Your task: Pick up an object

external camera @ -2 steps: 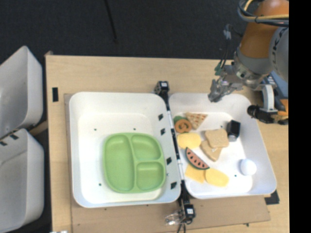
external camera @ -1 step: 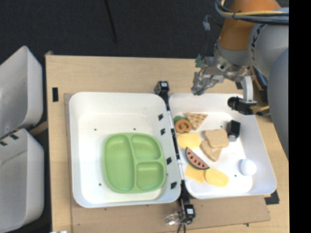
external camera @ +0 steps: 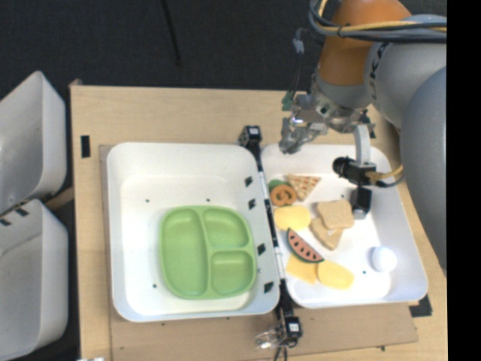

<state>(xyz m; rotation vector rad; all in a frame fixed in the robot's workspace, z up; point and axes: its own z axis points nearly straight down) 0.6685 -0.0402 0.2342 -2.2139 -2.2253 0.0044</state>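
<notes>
- The end effector [external camera: 291, 143] hangs over the far left corner of the right bin [external camera: 398, 273], above its rim and clear of the toy food below; nothing is seen between its tips, and whether they stand apart or together cannot be told from this slanted view
- Above it, the arm [external camera: 353, 47] shows its orange band, with yellow and grey cables looping around it
- The right bin holds the pickable things, clustered toward its left half: a pizza slice [external camera: 304, 185] nearest the end effector, with a small brown ring-shaped piece [external camera: 282, 195] just beside it on the left
- Below those lies a pale yellow piece [external camera: 292, 217], and next to it two tan bread-like pieces [external camera: 331, 222] overlapping each other
- A watermelon slice [external camera: 304, 247] sits under the yellow piece, touching more yellow pieces [external camera: 323, 273] toward the near edge
- A small white ball [external camera: 382, 259] rests apart from the cluster, near the right wall
- The left bin [external camera: 128, 194] carries a green divided plate [external camera: 207, 251] with three compartments, lying flat in its near half
- Both bins sit side by side on the wooden surface [external camera: 94, 111]
</notes>
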